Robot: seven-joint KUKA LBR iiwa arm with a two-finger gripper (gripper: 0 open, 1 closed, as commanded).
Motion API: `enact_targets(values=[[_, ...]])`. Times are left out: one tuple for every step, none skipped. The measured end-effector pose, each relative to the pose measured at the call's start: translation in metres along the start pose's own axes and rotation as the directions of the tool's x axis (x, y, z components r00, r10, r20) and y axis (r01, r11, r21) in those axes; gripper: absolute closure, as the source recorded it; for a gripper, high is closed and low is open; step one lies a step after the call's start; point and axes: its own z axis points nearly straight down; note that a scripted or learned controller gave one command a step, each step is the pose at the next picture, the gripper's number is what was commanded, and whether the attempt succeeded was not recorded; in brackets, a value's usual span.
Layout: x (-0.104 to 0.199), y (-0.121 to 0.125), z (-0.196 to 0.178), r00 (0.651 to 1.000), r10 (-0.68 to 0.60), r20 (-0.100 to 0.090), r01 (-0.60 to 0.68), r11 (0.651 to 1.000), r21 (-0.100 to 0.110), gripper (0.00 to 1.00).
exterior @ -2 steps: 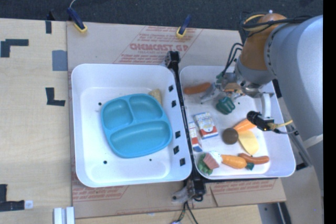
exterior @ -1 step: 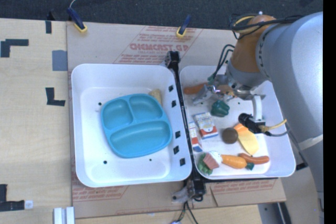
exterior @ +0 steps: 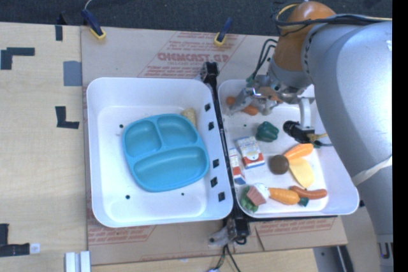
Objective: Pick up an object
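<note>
My gripper point(exterior: 245, 99) is low over the far left corner of the right bin point(exterior: 344, 200), reaching in from the right. A small orange piece point(exterior: 251, 110) lies right under it, partly hidden; I cannot tell whether they touch. Loose toy food lies nearer in the same bin: a green pepper point(exterior: 268, 132), a small white and red carton point(exterior: 250, 153), a brown ball point(exterior: 278, 164), an orange wedge point(exterior: 298, 151), a yellow piece point(exterior: 302, 173), a carrot point(exterior: 284, 195) and a red sausage point(exterior: 311, 193).
The left bin point(exterior: 102, 156) holds a blue divided plate point(exterior: 166, 152) with a small beige item point(exterior: 189, 115) at its far right corner. A black divider point(exterior: 217, 137) runs between the bins. The grey arm point(exterior: 357, 86) covers the right bin's right side.
</note>
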Motion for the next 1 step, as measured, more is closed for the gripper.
enact_targets(values=[[0.0017,-0.0003,0.0001,1.0,0.001,0.003,-0.001,1.0,0.0,0.0]])
